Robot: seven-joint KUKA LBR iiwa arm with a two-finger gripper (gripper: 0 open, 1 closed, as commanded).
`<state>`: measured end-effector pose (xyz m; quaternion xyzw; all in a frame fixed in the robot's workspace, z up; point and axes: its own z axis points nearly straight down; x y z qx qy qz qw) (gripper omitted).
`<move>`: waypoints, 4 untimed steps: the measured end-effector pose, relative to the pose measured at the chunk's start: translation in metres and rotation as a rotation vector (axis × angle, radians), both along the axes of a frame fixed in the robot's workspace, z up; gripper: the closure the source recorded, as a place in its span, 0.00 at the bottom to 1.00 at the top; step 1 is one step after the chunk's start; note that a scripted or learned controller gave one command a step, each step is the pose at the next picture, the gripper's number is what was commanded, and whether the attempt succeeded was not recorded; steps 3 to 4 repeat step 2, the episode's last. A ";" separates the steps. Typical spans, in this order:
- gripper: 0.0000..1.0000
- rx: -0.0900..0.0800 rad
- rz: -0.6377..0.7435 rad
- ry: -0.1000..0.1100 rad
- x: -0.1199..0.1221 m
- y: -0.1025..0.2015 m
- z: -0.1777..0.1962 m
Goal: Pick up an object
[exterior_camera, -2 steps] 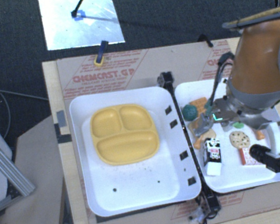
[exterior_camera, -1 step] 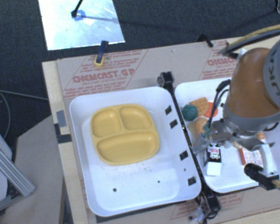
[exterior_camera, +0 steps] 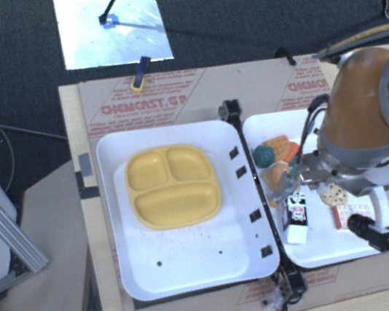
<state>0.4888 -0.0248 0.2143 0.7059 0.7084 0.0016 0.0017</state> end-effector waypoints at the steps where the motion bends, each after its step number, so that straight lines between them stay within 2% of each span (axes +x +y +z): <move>1: 0.00 0.001 0.001 0.006 0.012 0.018 -0.032; 2: 0.00 0.002 0.005 -0.002 -0.001 0.065 0.039; 4: 0.00 0.002 0.005 -0.002 -0.001 0.065 0.039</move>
